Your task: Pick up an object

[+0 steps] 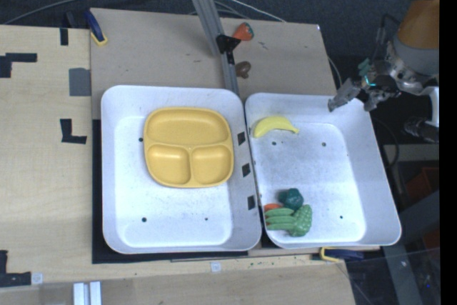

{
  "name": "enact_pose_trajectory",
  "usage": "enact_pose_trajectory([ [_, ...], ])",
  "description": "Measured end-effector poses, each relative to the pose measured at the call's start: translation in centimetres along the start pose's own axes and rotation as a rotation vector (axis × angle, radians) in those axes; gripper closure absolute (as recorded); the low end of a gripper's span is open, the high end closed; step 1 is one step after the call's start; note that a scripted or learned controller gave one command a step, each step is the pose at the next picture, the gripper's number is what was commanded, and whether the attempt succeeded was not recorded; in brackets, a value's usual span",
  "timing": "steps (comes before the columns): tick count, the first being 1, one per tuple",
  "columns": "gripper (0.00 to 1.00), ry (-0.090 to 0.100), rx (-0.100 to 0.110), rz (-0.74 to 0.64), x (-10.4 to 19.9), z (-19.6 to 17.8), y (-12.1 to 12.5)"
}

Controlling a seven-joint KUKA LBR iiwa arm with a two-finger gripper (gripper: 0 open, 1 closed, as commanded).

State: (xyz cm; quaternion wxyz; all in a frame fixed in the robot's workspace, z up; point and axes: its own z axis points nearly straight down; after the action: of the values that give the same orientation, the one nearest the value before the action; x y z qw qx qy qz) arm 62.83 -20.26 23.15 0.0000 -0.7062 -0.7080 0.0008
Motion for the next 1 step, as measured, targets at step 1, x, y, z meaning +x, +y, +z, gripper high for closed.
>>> enact_pose_trajectory([
  [1,0.00,0.000,0.000,0.000,0.00,0.00,0.00],
])
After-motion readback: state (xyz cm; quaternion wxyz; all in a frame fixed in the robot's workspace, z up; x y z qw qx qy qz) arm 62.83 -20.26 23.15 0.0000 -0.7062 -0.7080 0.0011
